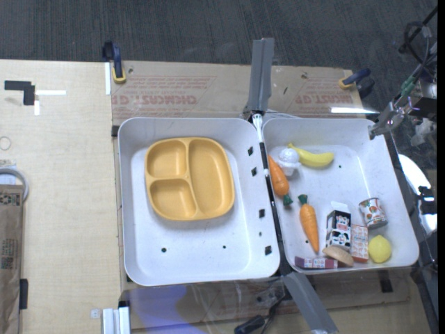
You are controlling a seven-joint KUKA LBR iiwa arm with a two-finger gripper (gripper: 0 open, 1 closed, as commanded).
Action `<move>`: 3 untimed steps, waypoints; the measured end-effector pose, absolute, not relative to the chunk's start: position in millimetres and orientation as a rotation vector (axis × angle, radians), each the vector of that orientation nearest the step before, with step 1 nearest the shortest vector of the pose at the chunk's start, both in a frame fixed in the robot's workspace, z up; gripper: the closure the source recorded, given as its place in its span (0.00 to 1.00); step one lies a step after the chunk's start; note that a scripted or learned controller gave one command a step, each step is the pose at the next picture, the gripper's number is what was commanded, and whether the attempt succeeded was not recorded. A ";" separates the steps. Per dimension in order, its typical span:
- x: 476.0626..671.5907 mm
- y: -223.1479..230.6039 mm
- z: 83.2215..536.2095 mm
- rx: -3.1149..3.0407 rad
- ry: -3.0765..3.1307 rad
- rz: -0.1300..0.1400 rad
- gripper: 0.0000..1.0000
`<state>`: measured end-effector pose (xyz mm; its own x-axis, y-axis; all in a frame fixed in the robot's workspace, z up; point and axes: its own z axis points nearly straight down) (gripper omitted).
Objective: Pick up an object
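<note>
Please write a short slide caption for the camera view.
Yellow plate in left bin; carrots, banana and small items in right bin.

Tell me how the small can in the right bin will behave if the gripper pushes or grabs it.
The can lies tilted on its side near the right bin's right wall, so a push would probably roll it. Its round, seemingly hard body may slip from a two-finger pinch. The milk carton and lemon lie close, so it could bump them.

right bin [361, 160] crowded, plate [189, 178] fills left bin [139, 256]
</note>
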<state>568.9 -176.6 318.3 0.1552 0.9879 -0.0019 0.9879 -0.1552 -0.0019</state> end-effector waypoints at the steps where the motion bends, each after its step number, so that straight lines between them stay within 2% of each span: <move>1: 569.7 -176.4 326.0 -2.383 -2.045 0.010 1.00; 2: 624.8 -136.4 393.5 -2.081 -2.353 0.004 1.00; 3: 601.3 -136.9 389.0 -2.229 -2.211 0.005 1.00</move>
<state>601.3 -136.9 389.0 0.0084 1.0000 -0.0011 1.0000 -0.0084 -0.0037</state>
